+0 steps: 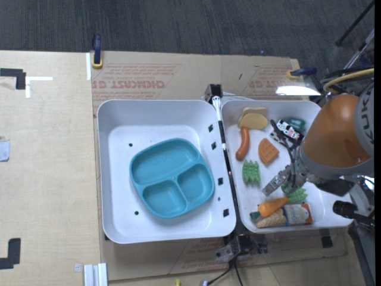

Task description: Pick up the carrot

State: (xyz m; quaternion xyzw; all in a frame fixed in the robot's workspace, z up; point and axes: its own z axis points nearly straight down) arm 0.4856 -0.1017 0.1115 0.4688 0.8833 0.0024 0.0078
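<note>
I see the gripper [280,182] low in the right bin [315,222], its fingers slightly spread and pinching nothing; one fingertip sits just above the carrot [273,207], which lies near the bin's front wall, green top beside the gripper. I count one carrot, one sausage [242,143], one bread slice [253,120], one waffle [268,151], one green piece [251,173]; the left bin [113,177] holds one blue plate [171,177].
</note>
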